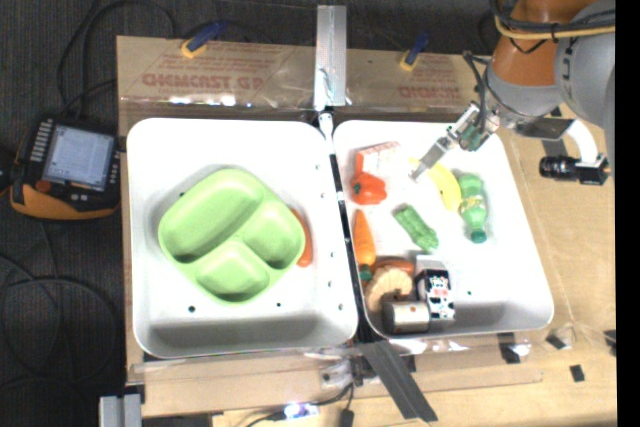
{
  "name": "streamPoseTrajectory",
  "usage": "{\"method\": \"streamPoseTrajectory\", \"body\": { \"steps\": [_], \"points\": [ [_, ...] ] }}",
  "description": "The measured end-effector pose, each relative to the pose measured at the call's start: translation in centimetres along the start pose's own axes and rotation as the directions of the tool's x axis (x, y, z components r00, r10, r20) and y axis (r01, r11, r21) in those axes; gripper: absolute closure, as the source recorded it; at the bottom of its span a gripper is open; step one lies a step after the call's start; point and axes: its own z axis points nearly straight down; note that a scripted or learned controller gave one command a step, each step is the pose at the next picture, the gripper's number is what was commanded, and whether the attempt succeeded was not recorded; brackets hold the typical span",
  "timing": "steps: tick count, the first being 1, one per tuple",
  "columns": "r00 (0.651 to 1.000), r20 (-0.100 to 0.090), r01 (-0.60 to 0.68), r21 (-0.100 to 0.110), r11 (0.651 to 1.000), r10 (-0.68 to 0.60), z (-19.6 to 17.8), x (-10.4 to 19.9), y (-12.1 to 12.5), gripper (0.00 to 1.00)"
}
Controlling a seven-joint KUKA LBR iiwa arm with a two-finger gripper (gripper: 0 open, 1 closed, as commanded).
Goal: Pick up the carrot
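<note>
- Your gripper (428, 161) hangs over the right bin (520, 215)'s far half, open floor beneath (finger spread: cannot tell).
- The carrot (364, 237), orange and tapered, lies down-left of it, hugging the bin's left wall.

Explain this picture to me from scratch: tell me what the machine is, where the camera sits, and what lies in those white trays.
One camera looks down at a slant on a bench. The grey arm with an orange band is a robot arm reaching in from the right; its gripper hangs over the right bin, with nothing seen between its fingers. That bin holds the carrot near its left wall, a red pepper, a yellow banana, a green bottle, a green vegetable and more small items. The left bin holds a green divided plate.
</note>
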Motion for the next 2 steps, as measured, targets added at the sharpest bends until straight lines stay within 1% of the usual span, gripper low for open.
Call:
{"method": "streamPoseTrajectory", "body": {
  "steps": [1, 2],
  "points": [
    [0.996, 0.001, 0.087, 0.002, 0.996, -0.087, 3.3, -4.8, -3.5, 0.00],
    [0.963, -0.001, 0.268, 0.000, 0.963, -0.268, -0.1, -0.9, -3.5, 0.00]
  ]
}}
